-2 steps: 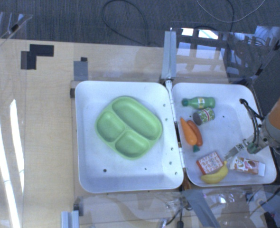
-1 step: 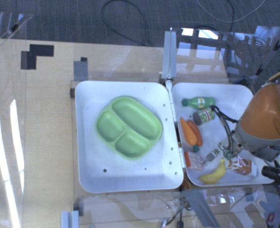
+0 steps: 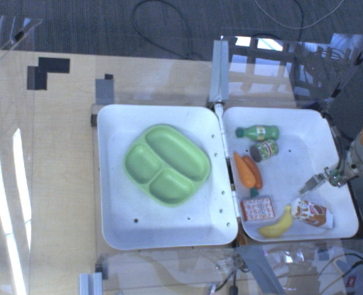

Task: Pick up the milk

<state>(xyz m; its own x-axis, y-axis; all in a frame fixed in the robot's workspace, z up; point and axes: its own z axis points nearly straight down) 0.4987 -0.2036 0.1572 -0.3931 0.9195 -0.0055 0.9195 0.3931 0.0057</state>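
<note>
- Two shallow white bins are seen side by side on the bench, the left bin in the middle of the frame and the right bin at the right.
- A green divided plate is placed in the middle of the left bin.
- The milk, a small carton with a brown and white print, is lying on its side in the lower right corner of the right bin.
- A yellow banana is found just beside the milk, to its left, and a red and white box is next to the banana.
- A carrot is lying near the left wall of the right bin, with a dark can and a green bottle above it.
- The gripper is seen at the right edge of the frame, just above the milk; nothing is held by it, and how wide it stands cannot be told.
</note>
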